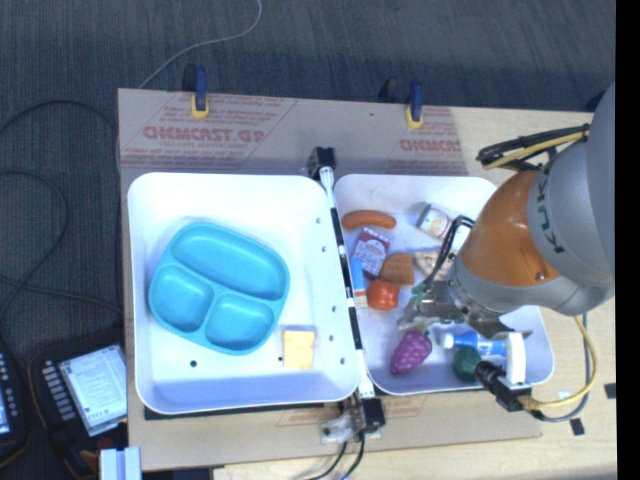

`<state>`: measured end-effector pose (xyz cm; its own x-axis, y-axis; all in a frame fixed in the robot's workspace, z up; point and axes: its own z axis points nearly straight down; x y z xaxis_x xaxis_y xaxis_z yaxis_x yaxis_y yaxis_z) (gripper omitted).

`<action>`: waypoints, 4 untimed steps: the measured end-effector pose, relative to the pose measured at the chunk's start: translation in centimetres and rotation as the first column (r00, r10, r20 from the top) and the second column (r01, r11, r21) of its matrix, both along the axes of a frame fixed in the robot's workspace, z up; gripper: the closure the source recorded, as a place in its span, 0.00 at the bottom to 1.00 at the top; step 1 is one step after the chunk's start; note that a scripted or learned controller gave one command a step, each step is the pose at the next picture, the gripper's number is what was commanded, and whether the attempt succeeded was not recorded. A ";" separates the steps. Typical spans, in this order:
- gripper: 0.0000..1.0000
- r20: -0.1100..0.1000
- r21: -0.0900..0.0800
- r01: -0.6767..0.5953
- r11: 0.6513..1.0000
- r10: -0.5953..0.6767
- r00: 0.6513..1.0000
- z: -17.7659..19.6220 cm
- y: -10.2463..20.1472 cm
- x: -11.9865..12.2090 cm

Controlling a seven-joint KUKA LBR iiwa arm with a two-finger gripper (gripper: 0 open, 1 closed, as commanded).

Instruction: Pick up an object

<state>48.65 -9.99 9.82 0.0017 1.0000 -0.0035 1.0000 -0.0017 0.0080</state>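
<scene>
Here the gripper (428, 306) hangs low in the right bin (520, 368) — just above the purple toy grapes (410, 352), beside the orange tomato (382, 294).

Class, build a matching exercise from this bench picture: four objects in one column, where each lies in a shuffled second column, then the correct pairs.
Objects
1. blue three-compartment plastic plate
2. yellow cheese-like square block
3. purple toy grape bunch
4. orange-brown toy sausage

Places
A. right bin, top left
B. left bin, filling its middle
C. right bin, near the front wall, below the gripper
D. left bin, front right corner

Pairs: 1-B, 2-D, 3-C, 4-A
</scene>
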 end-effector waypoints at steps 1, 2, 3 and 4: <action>0.00 0.000 0.000 0.000 1.000 0.000 1.000 0.0 0.0 0.0; 1.00 0.000 0.000 0.000 1.000 0.000 1.000 0.9 0.0 0.0; 0.00 0.000 0.000 0.000 1.000 0.000 1.000 0.9 0.0 0.0; 1.00 0.000 -0.001 0.000 1.000 0.000 1.000 1.9 0.0 0.1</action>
<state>48.72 -10.03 11.72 0.0020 1.0000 -0.0043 1.0000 -0.0020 0.0077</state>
